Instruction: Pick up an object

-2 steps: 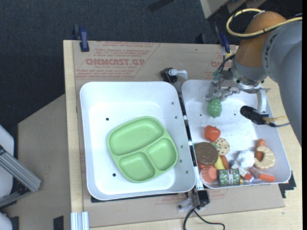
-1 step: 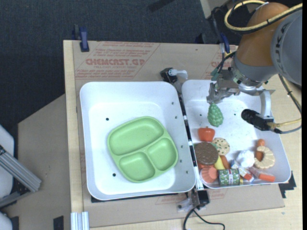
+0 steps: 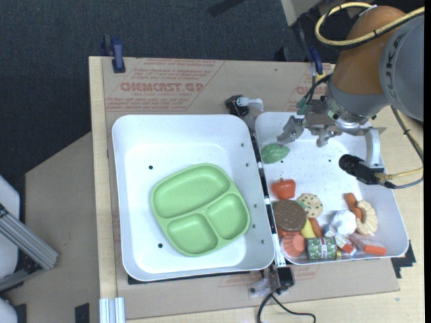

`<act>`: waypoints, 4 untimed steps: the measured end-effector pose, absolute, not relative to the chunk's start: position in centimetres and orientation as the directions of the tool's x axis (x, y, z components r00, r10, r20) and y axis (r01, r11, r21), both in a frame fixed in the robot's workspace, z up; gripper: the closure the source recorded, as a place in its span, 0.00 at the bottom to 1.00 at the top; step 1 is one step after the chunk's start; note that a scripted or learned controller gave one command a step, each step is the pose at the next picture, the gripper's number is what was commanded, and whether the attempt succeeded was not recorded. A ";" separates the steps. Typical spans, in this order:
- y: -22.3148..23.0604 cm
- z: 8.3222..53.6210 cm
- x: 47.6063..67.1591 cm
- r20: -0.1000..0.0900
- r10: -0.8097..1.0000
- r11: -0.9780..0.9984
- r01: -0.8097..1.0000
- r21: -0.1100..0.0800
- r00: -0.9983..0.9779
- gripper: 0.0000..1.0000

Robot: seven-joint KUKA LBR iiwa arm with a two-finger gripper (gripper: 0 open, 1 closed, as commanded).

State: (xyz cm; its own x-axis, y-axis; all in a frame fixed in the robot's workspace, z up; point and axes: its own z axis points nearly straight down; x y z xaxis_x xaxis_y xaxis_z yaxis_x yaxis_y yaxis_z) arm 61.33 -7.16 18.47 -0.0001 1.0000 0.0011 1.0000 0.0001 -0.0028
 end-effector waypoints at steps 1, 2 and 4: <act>-9.7 8.0 56.3 0.001 1.000 -0.005 1.000 -0.006 0.005 0.00; -9.8 8.4 52.7 0.002 1.000 -0.002 1.000 -0.005 0.002 0.00; -9.9 8.4 52.2 0.001 1.000 -0.001 1.000 -0.003 0.001 0.00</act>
